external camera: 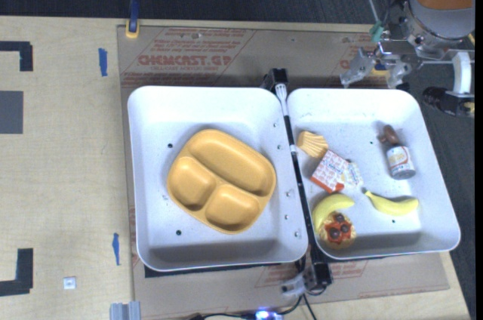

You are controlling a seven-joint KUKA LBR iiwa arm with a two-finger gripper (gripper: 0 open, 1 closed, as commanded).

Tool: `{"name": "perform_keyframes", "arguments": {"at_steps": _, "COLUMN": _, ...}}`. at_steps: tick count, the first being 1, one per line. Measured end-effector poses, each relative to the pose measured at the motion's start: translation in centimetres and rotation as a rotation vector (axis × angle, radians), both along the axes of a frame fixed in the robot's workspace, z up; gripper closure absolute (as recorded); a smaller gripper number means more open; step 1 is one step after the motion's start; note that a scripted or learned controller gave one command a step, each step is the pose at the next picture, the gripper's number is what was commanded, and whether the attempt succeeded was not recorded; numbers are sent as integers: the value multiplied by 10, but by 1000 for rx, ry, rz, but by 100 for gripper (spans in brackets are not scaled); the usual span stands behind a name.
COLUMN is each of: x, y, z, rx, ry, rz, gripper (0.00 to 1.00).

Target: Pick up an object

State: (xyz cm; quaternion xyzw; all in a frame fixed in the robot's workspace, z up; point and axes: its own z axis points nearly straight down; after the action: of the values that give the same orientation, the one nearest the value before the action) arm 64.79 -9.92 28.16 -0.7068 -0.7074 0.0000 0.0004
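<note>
Nearest cam: round yellow toy (336, 226) in right bin (432, 131), w/ banana (392, 203) and small bottle (396, 155) near. Banana looks light, firm; grab mid-body. Gripper (371, 63) hovers beyond bin rim; can't tell jaws' state.

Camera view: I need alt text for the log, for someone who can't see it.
The gripper hangs above the far edge of the right bin, which holds a small bottle, a banana, a red-and-white packet and a round yellow toy. The left bin holds a yellow sectioned tray.
</note>
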Motion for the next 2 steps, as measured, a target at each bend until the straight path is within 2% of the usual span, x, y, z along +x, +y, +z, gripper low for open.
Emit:
{"name": "perform_keyframes", "arguments": {"at_steps": 1, "x": -8, "y": -6, "z": -138, "rx": 0, "ry": 3, "rz": -2, "gripper": 0}}
{"name": "perform_keyframes", "arguments": {"at_steps": 2, "x": -33, "y": -17, "z": -196, "rx": -1, "ry": -4, "rz": -1, "gripper": 0}}
